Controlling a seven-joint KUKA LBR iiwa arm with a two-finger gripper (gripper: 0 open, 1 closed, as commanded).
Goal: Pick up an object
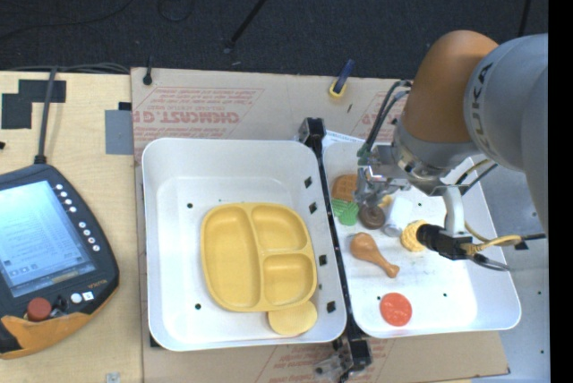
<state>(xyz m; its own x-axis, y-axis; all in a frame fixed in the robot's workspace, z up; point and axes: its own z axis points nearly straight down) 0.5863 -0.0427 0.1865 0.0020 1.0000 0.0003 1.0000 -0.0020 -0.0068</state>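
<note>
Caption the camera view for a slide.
Gripper lowered among toy food in the right bin; yellow divided tray in the left bin.

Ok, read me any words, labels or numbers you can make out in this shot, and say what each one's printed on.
Red print on the cardboard sheet: upside down and too blurred to read reliably.
Dark lettering on the grey arm: partly visible, not legible.
Screen and buttons on the pendant: too small to read.

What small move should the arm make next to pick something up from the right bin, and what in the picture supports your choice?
Probably a short straight descent. The gripper hangs low in the right bin, over the green piece and a brownish piece, with nothing visibly held.
</note>
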